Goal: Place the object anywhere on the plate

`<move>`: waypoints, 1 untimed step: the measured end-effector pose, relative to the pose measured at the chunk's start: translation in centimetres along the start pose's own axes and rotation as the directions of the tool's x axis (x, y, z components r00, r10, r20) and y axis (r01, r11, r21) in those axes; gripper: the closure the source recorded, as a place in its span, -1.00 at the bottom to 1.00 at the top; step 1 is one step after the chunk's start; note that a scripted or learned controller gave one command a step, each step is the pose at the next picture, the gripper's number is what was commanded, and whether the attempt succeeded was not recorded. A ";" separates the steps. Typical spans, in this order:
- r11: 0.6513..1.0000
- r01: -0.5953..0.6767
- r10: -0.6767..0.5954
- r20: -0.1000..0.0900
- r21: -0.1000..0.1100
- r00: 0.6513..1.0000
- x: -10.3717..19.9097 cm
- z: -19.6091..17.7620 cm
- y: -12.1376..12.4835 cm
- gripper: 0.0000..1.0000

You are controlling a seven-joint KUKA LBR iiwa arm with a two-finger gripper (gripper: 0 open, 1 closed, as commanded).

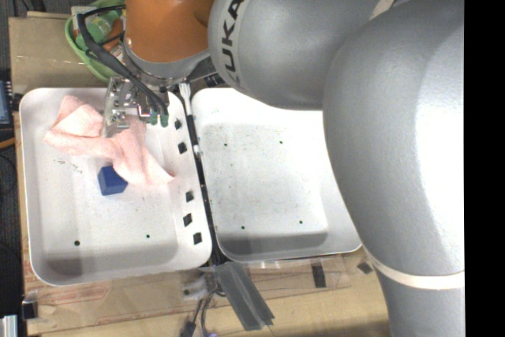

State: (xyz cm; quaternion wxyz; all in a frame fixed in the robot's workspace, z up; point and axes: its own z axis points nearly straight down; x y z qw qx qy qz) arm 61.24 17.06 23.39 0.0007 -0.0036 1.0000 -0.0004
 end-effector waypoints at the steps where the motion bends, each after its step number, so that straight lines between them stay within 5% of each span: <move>1: 1.000 -0.001 0.001 0.001 0.000 1.000 0.0 0.0 0.0 -1.00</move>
